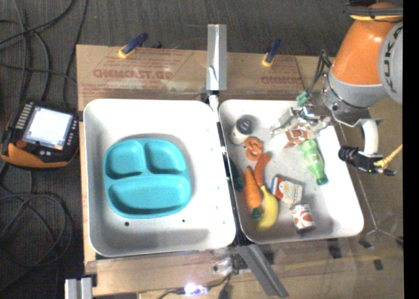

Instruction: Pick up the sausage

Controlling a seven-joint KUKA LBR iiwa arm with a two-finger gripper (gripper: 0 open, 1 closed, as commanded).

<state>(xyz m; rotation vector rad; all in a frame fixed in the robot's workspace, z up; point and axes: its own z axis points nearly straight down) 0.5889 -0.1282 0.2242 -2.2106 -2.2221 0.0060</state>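
Note:
The sausage (262, 165) is a short reddish-brown link lying in the right bin (347, 219), just left of its middle. It is tilted, with its lower end touching an orange carrot (252, 188). My gripper (296, 123) hangs over the bin's far right part, up and to the right of the sausage and apart from it. Nothing shows in its grasp. A small brown-and-white item (298, 136) lies right under it.
Around the sausage lie a pretzel (254, 146), a grey round piece (245, 124), a green bottle (314, 160), a small carton (286, 190), a banana (267, 211) and a red can (301, 217). The left bin (98, 121) holds a blue divided plate (148, 176).

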